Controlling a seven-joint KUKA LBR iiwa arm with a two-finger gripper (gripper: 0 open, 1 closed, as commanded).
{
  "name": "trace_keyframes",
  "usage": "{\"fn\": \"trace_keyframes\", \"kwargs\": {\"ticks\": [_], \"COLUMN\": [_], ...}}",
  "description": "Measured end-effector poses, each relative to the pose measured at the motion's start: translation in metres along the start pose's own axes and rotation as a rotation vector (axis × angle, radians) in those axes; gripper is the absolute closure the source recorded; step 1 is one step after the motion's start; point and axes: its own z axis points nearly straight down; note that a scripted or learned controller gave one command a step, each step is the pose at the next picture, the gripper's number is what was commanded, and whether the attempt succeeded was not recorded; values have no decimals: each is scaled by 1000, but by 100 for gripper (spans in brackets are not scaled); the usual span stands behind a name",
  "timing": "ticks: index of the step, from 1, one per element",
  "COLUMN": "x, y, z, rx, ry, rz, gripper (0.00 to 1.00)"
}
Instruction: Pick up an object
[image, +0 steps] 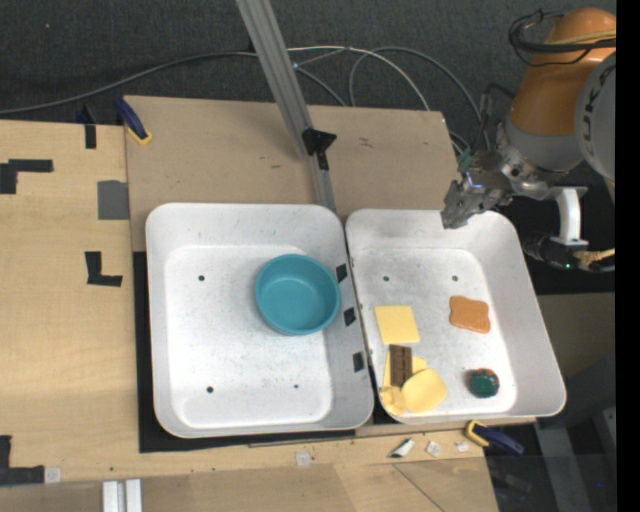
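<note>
My gripper (458, 212) hangs over the far right corner of the right bin (520, 260), well above the objects, with nothing visible between its fingers. In that bin lie a yellow square block (397, 324), an orange-brown piece (469, 315), a dark green and red round item (483, 382), a brown bar (399, 366) and a pale yellow lump (418, 392). A blue bowl (295, 294) sits upright in the left bin (180, 300).
A grey metal pole (290, 100) slants across the board behind the bins. Cables (400, 70) trail over the dark floor at the back. Small clamps sit at the board's corners.
</note>
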Motion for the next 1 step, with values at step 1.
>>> {"fn": "trace_keyframes", "kwargs": {"ticks": [1], "x": [53], "y": [-25], "z": [11], "rx": [2], "ry": [0], "rz": [0], "gripper": [100]}}
